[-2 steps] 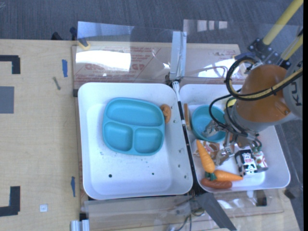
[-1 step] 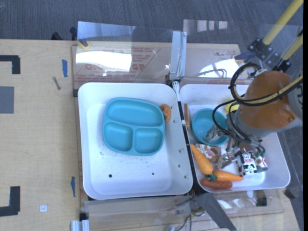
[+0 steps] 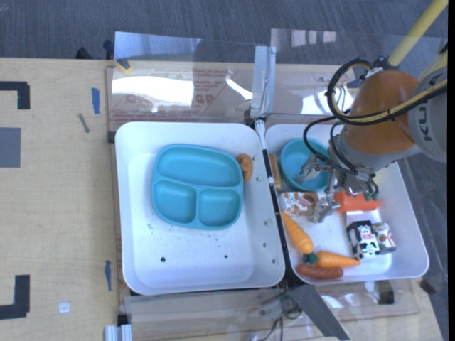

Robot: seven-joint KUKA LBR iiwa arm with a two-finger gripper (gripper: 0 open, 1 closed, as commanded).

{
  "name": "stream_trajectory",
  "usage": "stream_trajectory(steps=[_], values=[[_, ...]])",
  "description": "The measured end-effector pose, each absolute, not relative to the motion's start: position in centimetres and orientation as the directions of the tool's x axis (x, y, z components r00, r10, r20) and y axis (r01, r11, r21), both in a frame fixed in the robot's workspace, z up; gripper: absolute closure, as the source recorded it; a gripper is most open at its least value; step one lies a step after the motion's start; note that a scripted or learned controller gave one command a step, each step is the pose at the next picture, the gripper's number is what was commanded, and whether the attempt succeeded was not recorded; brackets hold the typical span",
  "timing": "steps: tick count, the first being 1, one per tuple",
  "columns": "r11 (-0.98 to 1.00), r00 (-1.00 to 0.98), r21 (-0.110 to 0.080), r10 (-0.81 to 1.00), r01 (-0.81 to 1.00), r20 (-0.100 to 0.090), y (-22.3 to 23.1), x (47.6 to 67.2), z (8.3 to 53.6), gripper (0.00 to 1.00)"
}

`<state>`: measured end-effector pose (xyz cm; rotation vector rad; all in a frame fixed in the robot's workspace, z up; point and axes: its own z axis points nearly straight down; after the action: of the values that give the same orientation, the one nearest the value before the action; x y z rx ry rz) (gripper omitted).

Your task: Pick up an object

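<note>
In the right bin (image 3: 409,212) my gripper (image 3: 333,199) hangs low, just below the blue bowl (image 3: 297,163) and touching or nearly touching an orange block (image 3: 360,203) on its right. A small printed packet (image 3: 298,203) lies just left of the gripper. Two carrots (image 3: 297,234) (image 3: 335,258) lie toward the bin's front, with a red piece (image 3: 317,271) beside them. A black-and-white toy (image 3: 367,239) sits at the front right. The arm's orange wrist band (image 3: 384,116) covers the bin's back right part. I see nothing clearly held.
The left bin (image 3: 142,247) holds a blue divided plate (image 3: 197,187) with a small orange-brown item (image 3: 245,165) at its right edge. A clear plastic wall (image 3: 185,84) stands behind the bins. A metal post (image 3: 263,84) rises at the divider.
</note>
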<state>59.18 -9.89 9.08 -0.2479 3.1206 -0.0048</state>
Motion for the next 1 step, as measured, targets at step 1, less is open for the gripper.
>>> stream_trajectory(steps=[1], values=[[0.984, -0.984, -0.005, -0.176, -0.176, -0.016, -10.88, 54.28, 9.1, 0.0]])
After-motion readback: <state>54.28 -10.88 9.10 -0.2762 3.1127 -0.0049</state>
